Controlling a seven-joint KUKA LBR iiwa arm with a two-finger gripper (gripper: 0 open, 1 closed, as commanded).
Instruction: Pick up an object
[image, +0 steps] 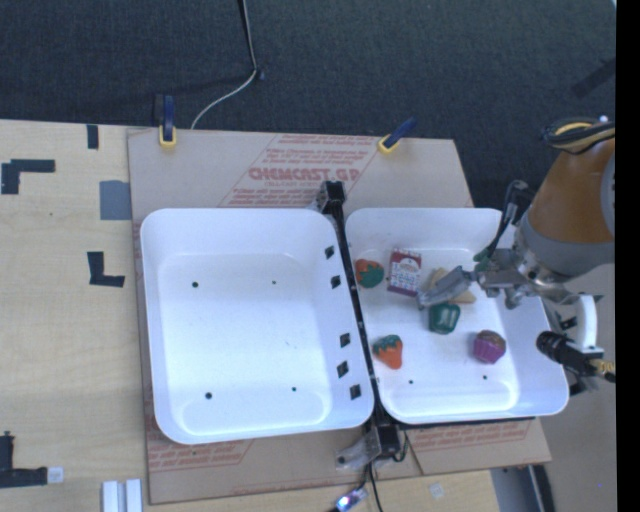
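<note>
Where pincer (445, 287) hovers, green object (444, 318) sits just below; opening unclear.

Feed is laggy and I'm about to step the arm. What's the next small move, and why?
Probably lower the gripper slightly toward the green object just below it in the right bin. It sits apart from the purple object and red packet, so it looks the nearest uncluttered target.

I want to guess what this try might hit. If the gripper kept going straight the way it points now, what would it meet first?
Probably the red-and-white box. The gripper points leftward across the right bin, and the box lies just ahead of its tip. Height is hard to judge from above, so it could pass over it.
</note>
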